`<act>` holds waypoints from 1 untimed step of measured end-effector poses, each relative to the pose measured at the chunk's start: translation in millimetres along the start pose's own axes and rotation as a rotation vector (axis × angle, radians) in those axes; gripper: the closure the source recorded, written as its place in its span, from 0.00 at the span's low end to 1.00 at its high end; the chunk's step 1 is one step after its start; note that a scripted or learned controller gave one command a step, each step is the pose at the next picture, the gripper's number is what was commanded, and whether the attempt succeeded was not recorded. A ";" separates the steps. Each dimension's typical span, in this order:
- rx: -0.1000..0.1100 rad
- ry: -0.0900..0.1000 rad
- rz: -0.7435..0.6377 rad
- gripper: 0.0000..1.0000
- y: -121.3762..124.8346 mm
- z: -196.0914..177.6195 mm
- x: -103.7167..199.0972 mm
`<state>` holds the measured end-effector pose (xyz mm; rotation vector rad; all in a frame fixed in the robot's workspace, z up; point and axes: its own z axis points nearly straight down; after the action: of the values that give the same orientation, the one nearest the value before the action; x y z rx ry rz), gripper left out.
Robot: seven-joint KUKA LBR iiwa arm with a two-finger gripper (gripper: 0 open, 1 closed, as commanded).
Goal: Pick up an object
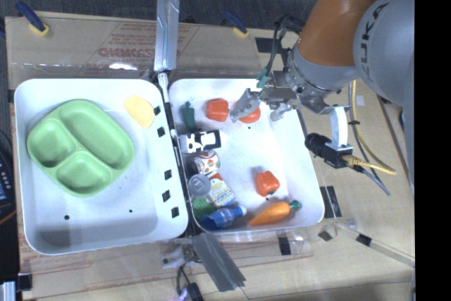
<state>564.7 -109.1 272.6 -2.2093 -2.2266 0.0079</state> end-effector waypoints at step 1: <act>0.002 0.001 -0.179 0.00 45.6 83.7 36.2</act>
<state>609.4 -72.6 188.5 -1.9998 -2.4133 0.0089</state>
